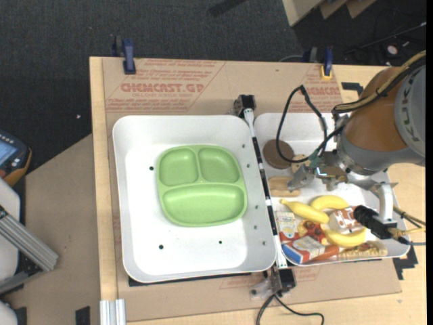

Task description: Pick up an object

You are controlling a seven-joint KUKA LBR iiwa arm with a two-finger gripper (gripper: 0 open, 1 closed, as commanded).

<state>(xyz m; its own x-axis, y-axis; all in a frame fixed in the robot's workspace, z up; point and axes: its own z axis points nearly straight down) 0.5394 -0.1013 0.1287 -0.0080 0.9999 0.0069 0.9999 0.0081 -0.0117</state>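
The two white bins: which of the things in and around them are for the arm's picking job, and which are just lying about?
Part of the job:
- gripper, over the right bin
- bananas there
- brown disc
- food packets

Just lying about:
- green divided plate in the left bin
- blue clamps on the bench edge
- black cable

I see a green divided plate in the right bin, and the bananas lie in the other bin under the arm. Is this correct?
Not quite. The camera view shows the green divided plate in the left bin, not the right one. The bananas do lie in the other bin, under the arm.
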